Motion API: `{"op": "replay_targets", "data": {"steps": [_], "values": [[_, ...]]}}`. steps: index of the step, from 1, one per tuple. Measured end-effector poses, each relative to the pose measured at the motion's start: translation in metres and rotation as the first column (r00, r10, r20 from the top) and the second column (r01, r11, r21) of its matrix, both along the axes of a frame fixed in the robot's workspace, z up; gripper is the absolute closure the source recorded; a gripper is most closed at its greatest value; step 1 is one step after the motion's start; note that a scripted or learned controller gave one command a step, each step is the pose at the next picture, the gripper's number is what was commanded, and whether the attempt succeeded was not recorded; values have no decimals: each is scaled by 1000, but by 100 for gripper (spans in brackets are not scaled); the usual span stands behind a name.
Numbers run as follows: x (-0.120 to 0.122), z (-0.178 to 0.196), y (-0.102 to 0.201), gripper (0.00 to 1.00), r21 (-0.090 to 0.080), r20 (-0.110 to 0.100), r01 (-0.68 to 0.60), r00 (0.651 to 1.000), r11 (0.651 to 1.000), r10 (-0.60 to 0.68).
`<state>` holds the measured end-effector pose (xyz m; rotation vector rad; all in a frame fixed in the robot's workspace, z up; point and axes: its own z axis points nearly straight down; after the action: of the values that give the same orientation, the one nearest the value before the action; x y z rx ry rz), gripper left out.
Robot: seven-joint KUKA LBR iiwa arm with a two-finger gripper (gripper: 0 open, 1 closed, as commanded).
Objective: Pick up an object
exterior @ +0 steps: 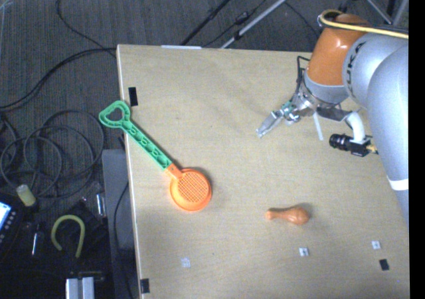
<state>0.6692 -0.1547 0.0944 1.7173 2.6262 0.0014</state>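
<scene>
Nearest me, low in the frame and right of centre, I see a small tan pear-shaped object lying flat on the counter, its narrow end pointing to the picture's left. A few small dark and pale markers dot the counter surface just below it, toward the lower right.

Left of that, around the middle of the frame, lies a toy sieve with an orange mesh head and a green handle that runs diagonally up to the left, its loop end close to the counter's left edge.

Higher up, in the upper right, I have the tool hanging over bare counter, pointing down and to the left from the grey arm with its orange band. Its two slim fingers look slightly parted with nothing between them. The tan object sits well apart from it, lower in the frame and a little to the right; the sieve's orange head is farther off, down and to the left.

Beyond the counter, cables trail over dark floor at the left.
</scene>
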Motion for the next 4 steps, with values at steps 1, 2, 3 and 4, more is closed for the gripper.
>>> {"op": "replay_targets", "data": {"steps": [1,2,3,4], "values": [[-1,-11,49,0,2,-4,7,1000,1000,-7],[-1,28,8,0,0,-3,102,995,995,-102],[-1,-11,1,0,0,-5,-146,989,989,146],[0,0,2,100,1,-1,-146,989,989,146]]}}
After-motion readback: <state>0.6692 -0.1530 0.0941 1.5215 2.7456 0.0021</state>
